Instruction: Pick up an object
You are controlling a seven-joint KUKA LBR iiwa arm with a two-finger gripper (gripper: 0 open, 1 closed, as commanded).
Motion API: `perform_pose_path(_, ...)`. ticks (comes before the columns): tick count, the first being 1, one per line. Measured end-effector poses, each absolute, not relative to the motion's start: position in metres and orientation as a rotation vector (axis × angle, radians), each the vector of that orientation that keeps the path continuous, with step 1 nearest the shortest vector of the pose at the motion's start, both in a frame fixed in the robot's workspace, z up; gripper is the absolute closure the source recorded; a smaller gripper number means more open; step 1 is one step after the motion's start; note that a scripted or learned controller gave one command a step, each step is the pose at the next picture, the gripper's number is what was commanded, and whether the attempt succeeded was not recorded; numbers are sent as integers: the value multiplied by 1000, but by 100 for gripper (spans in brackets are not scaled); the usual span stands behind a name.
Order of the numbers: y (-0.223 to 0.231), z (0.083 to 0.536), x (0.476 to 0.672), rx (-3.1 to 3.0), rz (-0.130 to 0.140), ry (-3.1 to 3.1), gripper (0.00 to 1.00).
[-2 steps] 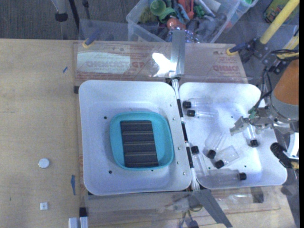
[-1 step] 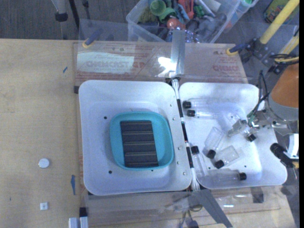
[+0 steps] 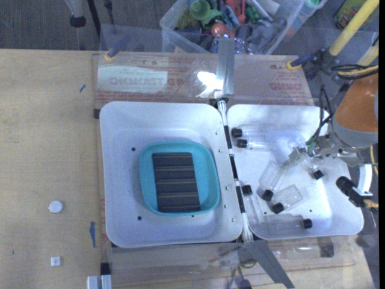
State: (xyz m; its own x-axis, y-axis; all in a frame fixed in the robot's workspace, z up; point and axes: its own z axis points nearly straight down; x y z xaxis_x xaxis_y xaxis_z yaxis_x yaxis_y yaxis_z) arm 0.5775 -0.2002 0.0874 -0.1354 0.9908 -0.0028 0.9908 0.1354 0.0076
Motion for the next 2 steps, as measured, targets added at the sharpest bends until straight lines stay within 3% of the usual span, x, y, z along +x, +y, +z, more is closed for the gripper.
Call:
perform_pose_path(1, -215, 89, 565, 2010, 21, 2413, 0)
perform_pose_path(2, -133, 88, 582, 1938, 8, 2468, 0)
